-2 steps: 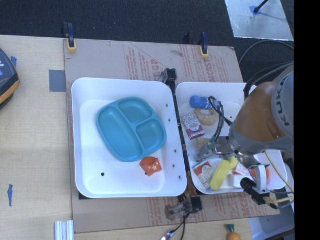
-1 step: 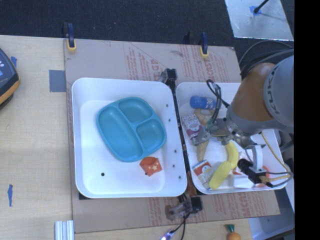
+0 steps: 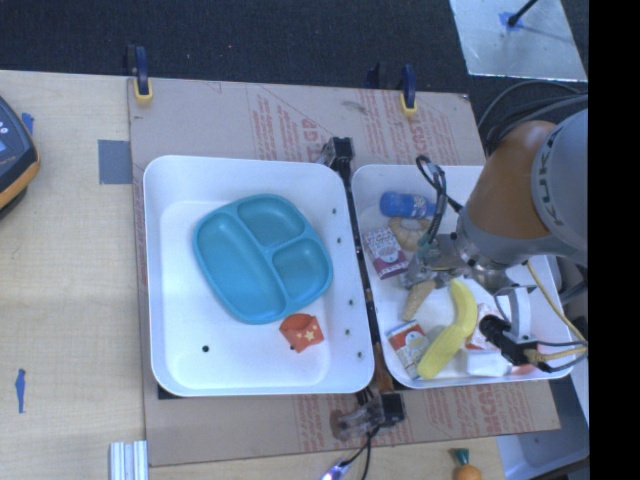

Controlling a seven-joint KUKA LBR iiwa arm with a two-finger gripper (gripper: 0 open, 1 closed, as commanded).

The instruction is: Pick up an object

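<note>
My gripper [image 3: 432, 266] reaches down into the right bin [image 3: 372, 268] from the right, its tip among the items at the bin's middle. Just below it lies a yellow banana [image 3: 452, 330], slanting toward the front. To its left is a small red-and-white packet [image 3: 385, 251]; behind it lie a blue object [image 3: 404, 205] and a tan piece [image 3: 408, 232]. Another red-and-white packet [image 3: 407, 344] lies at the bin's front left. The arm's wrist hides the things under it. In the left bin sit a blue divided plate [image 3: 262, 256] and a small orange-red block [image 3: 302, 332].
The left bin [image 3: 165, 298] and right bin stand side by side on a cardboard sheet [image 3: 250, 118] held by clamps. A dark device [image 3: 15, 158] lies at the far left edge. Cables [image 3: 545, 343] run along the right bin's right side.
</note>
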